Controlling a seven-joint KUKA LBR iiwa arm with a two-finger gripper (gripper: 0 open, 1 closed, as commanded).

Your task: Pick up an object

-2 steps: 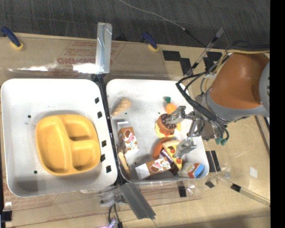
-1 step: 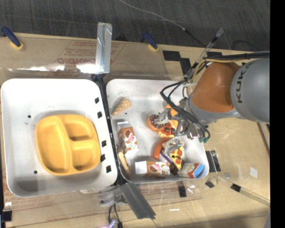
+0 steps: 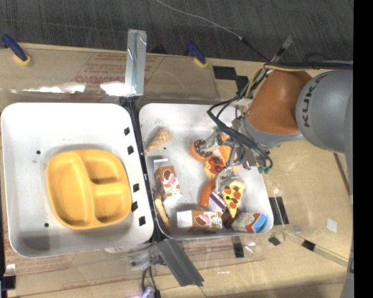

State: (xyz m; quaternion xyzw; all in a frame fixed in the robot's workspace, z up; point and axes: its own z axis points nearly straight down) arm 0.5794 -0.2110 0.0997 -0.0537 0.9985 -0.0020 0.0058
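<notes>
The grey arm reaches in from the right, bent down over the right bin (image 3: 174,113), its gripper (image 3: 227,157) low among the toy food (image 3: 221,194); its grip cannot be told.

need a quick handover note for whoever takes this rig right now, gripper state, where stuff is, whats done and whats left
Gripper: low over the right bin, among the toys at its upper middle; whether it is open or shut cannot be told from this view, and nothing can be seen held.
Right bin: a pile of small toy food, including a pizza slice, a croissant, and a small carton near the left wall.
Left bin: a yellow divided tray.
Done: arm has reached the pile.
Left: grasp one object and lift it clear.
</notes>
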